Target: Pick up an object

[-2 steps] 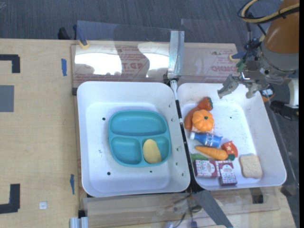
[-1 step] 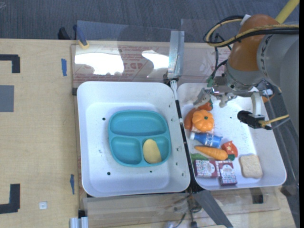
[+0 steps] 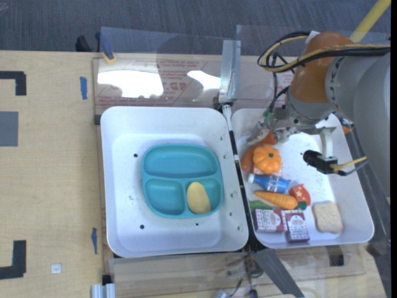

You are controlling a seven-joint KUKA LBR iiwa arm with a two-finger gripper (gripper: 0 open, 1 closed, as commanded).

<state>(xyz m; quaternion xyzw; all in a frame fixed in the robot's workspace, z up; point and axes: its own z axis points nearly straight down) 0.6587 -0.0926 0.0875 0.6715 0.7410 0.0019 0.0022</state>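
1. left bin bears a teal divided plate with a yellow potato.
2. right bin: toy pumpkin just under the gripper; its opening can't be told.
3. risk: crowded carrot and packets could spoil a grasp.

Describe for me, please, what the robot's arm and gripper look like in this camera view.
The grey KUKA arm is thick and rounded, with a glossy orange band above the wrist. Black and yellow cables loop beside that band. The gripper below is a small, dark metallic assembly; its details are too blurred to make out.
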